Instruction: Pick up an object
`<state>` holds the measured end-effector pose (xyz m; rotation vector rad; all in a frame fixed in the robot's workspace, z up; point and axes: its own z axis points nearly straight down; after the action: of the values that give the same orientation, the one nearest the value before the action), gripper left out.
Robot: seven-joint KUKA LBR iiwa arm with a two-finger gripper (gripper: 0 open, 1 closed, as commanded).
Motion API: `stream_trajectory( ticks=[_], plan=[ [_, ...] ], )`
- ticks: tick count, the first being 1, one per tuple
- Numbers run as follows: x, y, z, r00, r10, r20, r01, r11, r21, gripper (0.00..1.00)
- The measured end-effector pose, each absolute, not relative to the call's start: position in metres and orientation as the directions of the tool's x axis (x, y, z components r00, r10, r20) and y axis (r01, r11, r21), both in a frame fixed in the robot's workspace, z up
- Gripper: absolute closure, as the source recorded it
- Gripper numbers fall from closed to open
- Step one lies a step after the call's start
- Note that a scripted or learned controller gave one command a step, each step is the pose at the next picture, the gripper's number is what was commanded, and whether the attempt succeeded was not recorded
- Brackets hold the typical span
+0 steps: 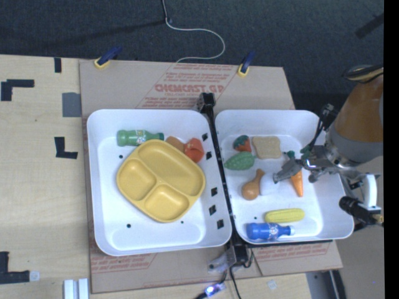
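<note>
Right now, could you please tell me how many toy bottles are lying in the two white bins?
2. A green plastic bottle lies at the left bin's far edge, beside the yellow divided plate; a blue plastic bottle lies at the right bin's near edge. The plate may hide others.

**Red print on the cardboard sheet**

The only lettering sits on the brown cardboard sheet (187, 86) that lies under the two white bins. It is printed in red near the sheet's far edge, between the two clips. The large middle line seems to read "CHEMCAST G.P.", though the last letters run up against the black clamp where the bins meet and are not sure. A line of smaller red print stands above it and another below it; both are too small and blurred to read. More red print shows on the near edge of the cardboard, below the bins, also unreadable.
</note>
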<state>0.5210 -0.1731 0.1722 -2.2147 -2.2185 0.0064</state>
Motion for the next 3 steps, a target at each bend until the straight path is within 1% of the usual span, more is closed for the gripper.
stream_trajectory(
  ticks=[1,2,3],
  plan=[
    [0.518,-0.174,0.107,-0.001,1.0,0.002,1.0,0.001,-0.009,0.0],
    [0.517,-0.174,0.083,-0.001,1.0,0.0,1.0,0.001,-0.003,0.0],
    [0.518,-0.174,0.094,-0.001,1.0,-0.002,1.0,0.001,0.0,1.0]
  ],
)
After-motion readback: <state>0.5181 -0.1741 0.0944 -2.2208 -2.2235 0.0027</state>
